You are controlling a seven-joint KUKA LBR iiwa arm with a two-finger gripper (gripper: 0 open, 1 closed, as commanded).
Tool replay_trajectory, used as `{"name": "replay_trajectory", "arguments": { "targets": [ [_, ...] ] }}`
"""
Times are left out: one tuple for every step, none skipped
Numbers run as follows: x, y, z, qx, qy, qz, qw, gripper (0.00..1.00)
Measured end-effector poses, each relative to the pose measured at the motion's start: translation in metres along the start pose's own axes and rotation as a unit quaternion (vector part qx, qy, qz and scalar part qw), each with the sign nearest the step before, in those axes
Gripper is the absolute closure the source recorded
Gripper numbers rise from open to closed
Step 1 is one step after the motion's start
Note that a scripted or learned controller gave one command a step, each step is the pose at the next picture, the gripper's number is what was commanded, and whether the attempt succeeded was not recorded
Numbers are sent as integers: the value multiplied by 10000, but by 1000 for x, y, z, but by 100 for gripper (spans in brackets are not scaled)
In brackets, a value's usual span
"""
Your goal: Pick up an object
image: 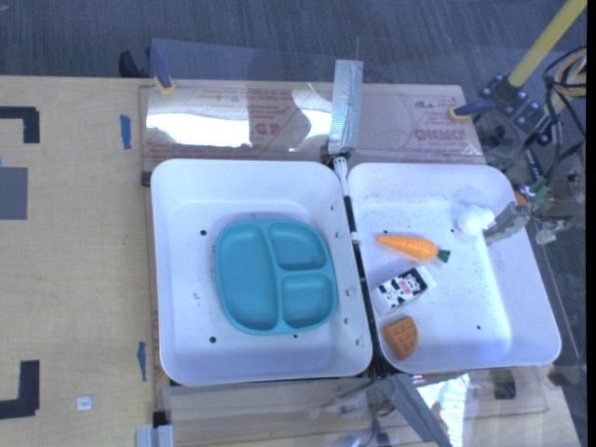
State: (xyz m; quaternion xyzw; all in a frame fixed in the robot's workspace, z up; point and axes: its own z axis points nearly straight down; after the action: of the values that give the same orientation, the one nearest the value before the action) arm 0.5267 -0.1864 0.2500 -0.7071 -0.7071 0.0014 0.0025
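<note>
The right bin [521,338] holds an orange carrot with a green tip [410,246], a small black-and-white block [403,288] and a tan-orange waffle-like piece [401,336]. A white lump [472,219] lies near the bin's far right corner. What looks like my gripper [504,223] reaches in over the right rim as a grey metal piece, low and close to the white lump. It is well to the right of the carrot. Nothing can be seen held in it.
The left bin [177,343] bears a teal divided plate [276,274]. A clear panel with a grey post [345,108] stands behind both bins. Cables and a yellow pole [556,26] crowd the far right. Tan bench surface lies to the left.
</note>
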Motion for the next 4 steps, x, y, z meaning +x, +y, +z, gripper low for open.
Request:
{"name": "replay_trajectory", "arguments": {
  "targets": [
    [73, 22, 66, 24, 11, -31, 10000, 0],
    [87, 62, 162, -43, -11, 359, 9993, 0],
    [97, 79, 66, -33, -13, -790, 9969, 0],
    [63, 48, 163, -41, -15, -2334, 9724, 0]
  ]
}}
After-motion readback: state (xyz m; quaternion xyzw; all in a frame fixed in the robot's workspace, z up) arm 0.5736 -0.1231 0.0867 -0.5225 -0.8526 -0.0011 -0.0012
